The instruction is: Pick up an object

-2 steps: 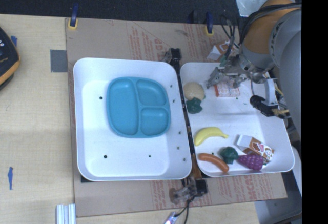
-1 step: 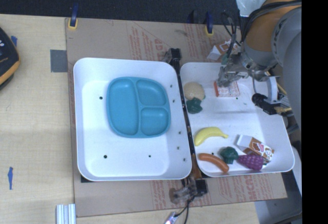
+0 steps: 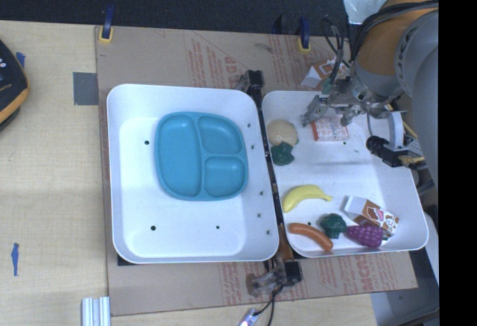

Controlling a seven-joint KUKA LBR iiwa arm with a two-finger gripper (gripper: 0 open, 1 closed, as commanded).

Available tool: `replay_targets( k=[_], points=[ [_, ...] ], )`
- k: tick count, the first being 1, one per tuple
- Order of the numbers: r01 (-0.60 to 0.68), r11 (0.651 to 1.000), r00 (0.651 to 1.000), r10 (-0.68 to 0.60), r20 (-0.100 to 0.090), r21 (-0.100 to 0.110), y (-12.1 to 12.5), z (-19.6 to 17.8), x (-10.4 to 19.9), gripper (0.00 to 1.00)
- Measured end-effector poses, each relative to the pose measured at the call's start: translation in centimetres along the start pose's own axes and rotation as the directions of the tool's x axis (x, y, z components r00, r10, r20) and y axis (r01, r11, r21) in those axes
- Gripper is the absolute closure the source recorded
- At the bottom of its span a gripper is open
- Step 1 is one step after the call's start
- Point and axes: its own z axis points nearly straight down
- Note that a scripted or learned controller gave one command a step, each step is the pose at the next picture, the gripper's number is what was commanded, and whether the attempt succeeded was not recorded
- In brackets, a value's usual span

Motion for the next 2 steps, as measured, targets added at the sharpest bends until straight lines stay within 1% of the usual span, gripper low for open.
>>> replay_targets(
  k=[1, 2],
  points=[
    [0.006, 1.0, 1.0, -0.006, 0.001, -0.001, 0.06, -1.07, -0.02, 1.0],
    [0.006, 1.0, 1.0, -0.006, 0.001, 0.0, 0.04, -1.06, -0.02, 0.0]
  ],
)
